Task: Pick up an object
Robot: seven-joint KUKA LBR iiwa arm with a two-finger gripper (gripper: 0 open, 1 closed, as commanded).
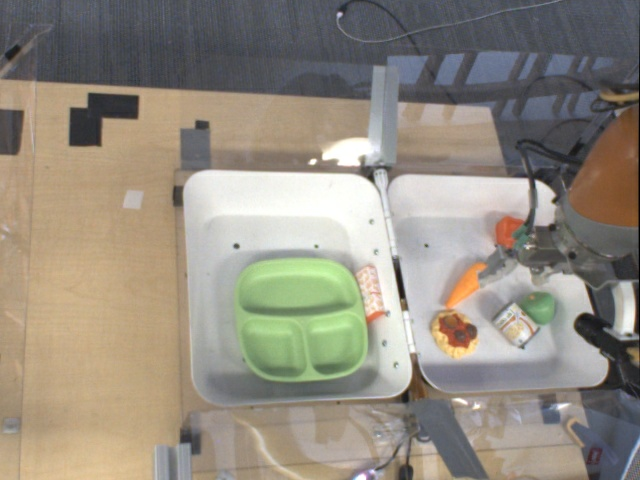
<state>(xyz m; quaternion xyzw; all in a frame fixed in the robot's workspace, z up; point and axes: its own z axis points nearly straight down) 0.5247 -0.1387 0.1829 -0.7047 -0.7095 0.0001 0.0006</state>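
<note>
Carrot point(465, 285) lies touching the open gripper point(497, 265), not held.

The arm point(610, 183) gets chopped off by the right edge of the frame, so most of its body is out of sight. The gripper point(497, 268) is small and murky against the right bin point(440, 203); can't tell how its fingers stand.

An orange-red thing point(509, 230) near that bin's back edge is half hidden behind the wrist, so no idea what it really is. The little can point(515, 325) near the front right corner has a label too tiny to read.

In the left bin point(210, 268), the packet point(370, 293) leaning on the right wall has print that's just blur.
</note>
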